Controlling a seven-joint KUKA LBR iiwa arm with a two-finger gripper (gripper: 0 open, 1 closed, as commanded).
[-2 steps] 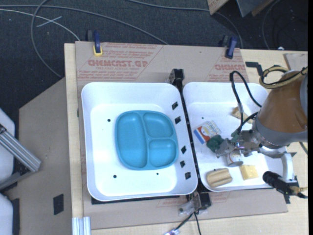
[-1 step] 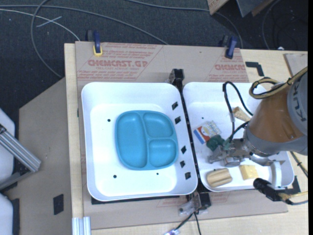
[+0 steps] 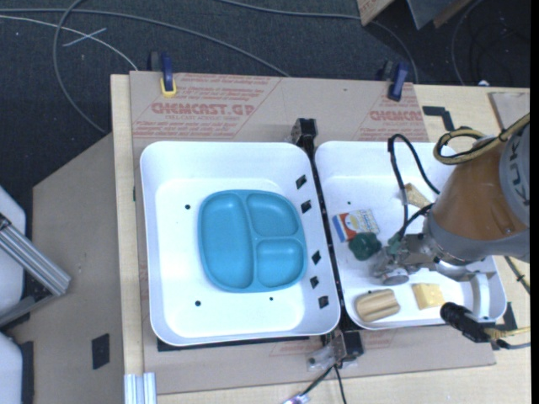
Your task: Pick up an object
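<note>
We take the dark green object [image 3: 365, 245] as the likeliest target, since the end effector [image 3: 389, 262] sits just beside it on its right, low in the right bin [image 3: 337, 162]. It lies near the middle of that bin's floor, just below a small card with red, white and blue print [image 3: 355, 224] that it seems to touch or nearly touch. We cannot make out whether the end effector is apart or together; its metal parts blur into the bin floor, and nothing shows between them, so we do not count anything as held.

The other pieces lie toward the bin's near wall: a tan bread-like roll [image 3: 376, 305] below the green object and a pale yellow block [image 3: 428, 295] to its right, both apart from it. That spread leaves the green object with free floor on its left, toward the divider between the bins, and we judge a grasp there is less crowded than one on the roll, which sits near the wall.

The arm [image 3: 476, 200] covers much of the bin's right half, and its black cable [image 3: 402, 162] loops over the upper part. The left bin [image 3: 168, 167] holds a blue divided plate [image 3: 251, 240] at its centre, with bare white floor all round it. Both bins rest on the table [image 3: 126, 268].
</note>
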